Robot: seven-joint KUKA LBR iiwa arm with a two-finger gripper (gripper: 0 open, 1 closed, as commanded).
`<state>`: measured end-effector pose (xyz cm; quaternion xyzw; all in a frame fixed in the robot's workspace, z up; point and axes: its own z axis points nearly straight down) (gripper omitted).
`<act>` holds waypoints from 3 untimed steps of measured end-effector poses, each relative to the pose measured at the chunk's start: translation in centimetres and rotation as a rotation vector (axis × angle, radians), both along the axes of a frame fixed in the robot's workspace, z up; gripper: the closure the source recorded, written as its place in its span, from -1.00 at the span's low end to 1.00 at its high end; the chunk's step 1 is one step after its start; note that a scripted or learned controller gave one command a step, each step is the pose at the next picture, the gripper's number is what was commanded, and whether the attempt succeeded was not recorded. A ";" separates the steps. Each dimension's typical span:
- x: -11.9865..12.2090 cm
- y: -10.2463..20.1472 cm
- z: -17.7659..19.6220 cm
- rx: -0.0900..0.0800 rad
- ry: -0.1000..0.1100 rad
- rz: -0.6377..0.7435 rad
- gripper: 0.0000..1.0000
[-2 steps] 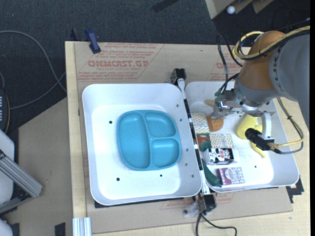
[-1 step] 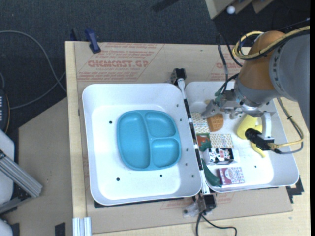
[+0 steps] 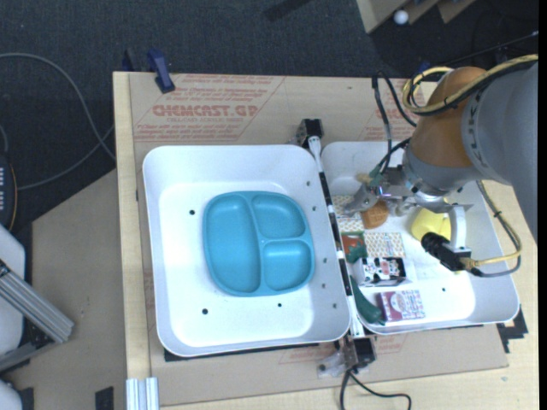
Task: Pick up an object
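Glossy blue three-compartment plate (image 3: 257, 243) in smooth white bin (image 3: 171, 186)

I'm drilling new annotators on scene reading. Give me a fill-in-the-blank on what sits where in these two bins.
1. The blue divided plate lies in the ____ bin.
2. That plate has ____ compartments.
3. The round object beside the gripper is coloured ____.
4. The arm's band above the wrist is ____.

Missing words: left; three; yellow; orange
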<state>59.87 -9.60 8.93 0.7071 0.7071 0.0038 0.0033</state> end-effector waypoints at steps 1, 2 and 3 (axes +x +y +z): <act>0.1 0.0 1.1 -0.002 -0.002 0.000 1.00; 0.0 0.0 1.0 -0.002 -0.001 0.000 -1.00; 6.0 -0.9 0.1 -0.002 -0.001 0.001 -1.00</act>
